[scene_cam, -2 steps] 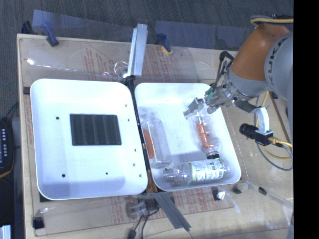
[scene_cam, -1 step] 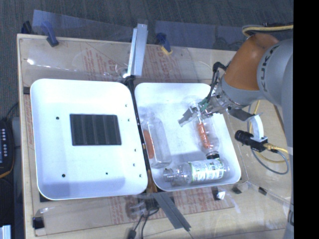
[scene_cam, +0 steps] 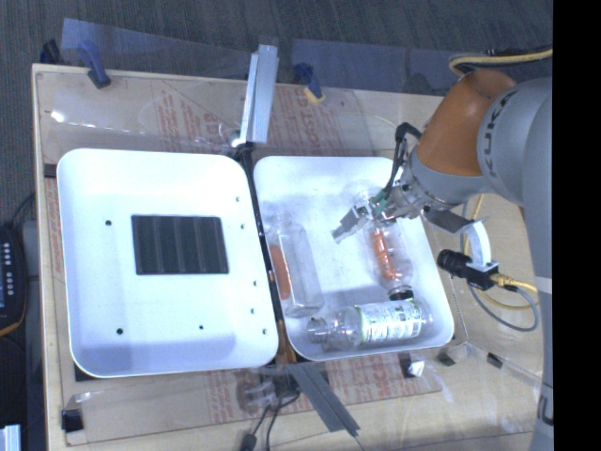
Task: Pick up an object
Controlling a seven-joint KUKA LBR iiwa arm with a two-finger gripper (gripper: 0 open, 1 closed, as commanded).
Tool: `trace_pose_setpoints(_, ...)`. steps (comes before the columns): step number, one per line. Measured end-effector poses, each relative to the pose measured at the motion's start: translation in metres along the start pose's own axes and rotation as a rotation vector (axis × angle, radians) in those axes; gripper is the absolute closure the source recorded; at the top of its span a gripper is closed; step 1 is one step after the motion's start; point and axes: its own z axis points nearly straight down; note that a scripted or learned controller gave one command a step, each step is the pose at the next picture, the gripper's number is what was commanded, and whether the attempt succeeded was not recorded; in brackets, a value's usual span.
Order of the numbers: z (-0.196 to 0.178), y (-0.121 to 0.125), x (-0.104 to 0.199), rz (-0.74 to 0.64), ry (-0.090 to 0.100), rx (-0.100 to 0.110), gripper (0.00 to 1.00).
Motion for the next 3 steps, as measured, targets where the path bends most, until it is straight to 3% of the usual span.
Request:
trace_pose_setpoints(2,-0.004,-0.011,0.003,-0.128,0.005,0.004,0.0)
trace_pose_setpoints(3,0.073,-0.032,0.008,-0.049,0.0,0.0,0.0)
